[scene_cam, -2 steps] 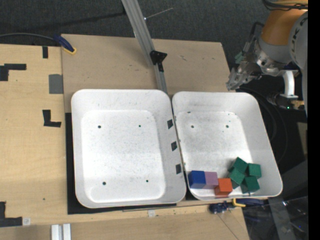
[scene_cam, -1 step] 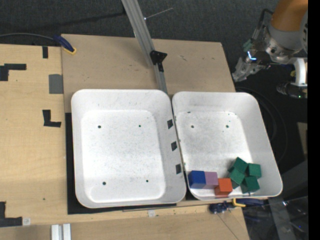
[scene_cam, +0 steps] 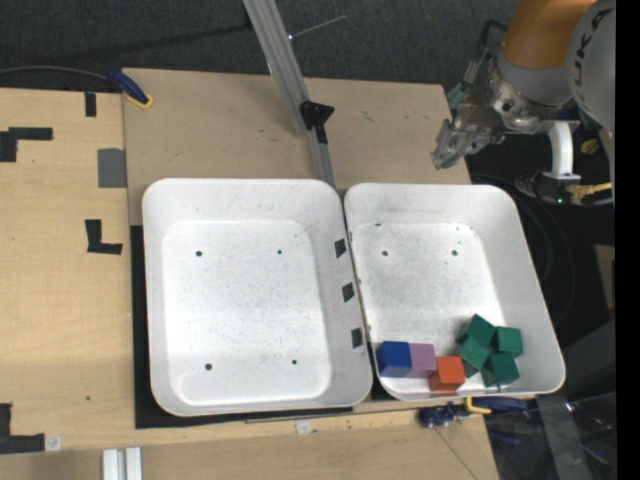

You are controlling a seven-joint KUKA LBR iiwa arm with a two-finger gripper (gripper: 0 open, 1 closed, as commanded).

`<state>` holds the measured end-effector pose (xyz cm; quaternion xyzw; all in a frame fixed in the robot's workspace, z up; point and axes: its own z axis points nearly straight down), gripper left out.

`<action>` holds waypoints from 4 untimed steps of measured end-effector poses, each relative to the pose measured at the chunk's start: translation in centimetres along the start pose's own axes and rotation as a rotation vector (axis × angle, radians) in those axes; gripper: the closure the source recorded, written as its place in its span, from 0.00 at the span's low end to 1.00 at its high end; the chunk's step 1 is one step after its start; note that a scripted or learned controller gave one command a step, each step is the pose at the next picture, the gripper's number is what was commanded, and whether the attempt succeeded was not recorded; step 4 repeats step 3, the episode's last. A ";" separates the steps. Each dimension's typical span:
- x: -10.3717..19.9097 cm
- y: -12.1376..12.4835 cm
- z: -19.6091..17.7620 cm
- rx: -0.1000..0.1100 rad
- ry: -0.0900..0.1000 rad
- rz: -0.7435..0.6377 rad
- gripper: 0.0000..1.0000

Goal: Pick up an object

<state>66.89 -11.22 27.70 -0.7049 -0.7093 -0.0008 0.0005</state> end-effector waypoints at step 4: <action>16.4 -2.3 4.6 0.004 0.000 -0.001 1.00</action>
